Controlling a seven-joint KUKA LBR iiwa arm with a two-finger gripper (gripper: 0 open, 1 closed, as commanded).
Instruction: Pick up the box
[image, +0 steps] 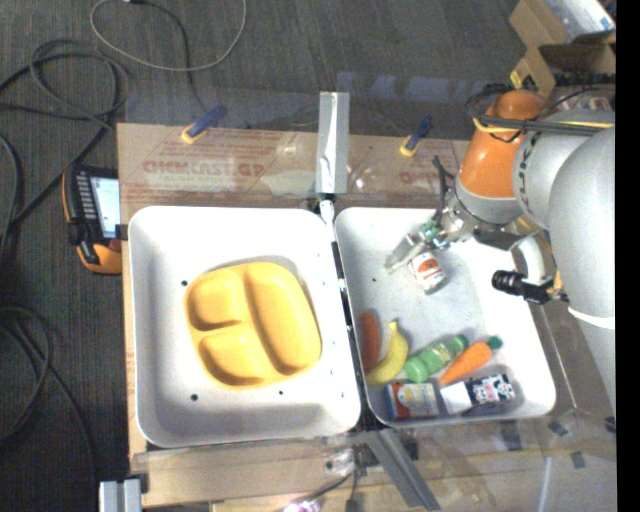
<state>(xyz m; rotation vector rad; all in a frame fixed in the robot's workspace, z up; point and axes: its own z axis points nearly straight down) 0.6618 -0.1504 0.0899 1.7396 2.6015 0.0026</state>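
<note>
Reaching: the arm (560, 190) comes in from the right; the pincer (425, 240) hangs over the upper middle of the right bin (545, 345).
Pincer state: cannot tell whether it is apart or together; the tip is small and blurred against the bin floor.
Can: a small white can with a red label (430, 271) lies just below the pincer, touching or nearly touching it. It cannot be told whether the can is gripped.
Box position: the box (490, 392), white and dark, lies well below the pincer and slightly to its right, against the bin's near wall in the lower right corner.
Box axis: long axis runs roughly left to right, along the near wall.
Box neighbours: a red and white carton (415, 400) touches its left end; a carrot (467, 362) lies just above it, tilted; a green bottle (435, 357) lies left of the carrot.
Other contents: a banana (390, 352) and a red sausage (369, 338) lie below the pincer and to its left.
Left bin: holds a yellow tray (253, 322), well to the pincer's left.
Open room: bare floor lies between pincer and carrot; judged a free path downward.
Edge limits: the near wall and right wall crowd the box; judged best gripped across its short side, from above.
Risk: the carrot and carton may be knocked on descent.
</note>
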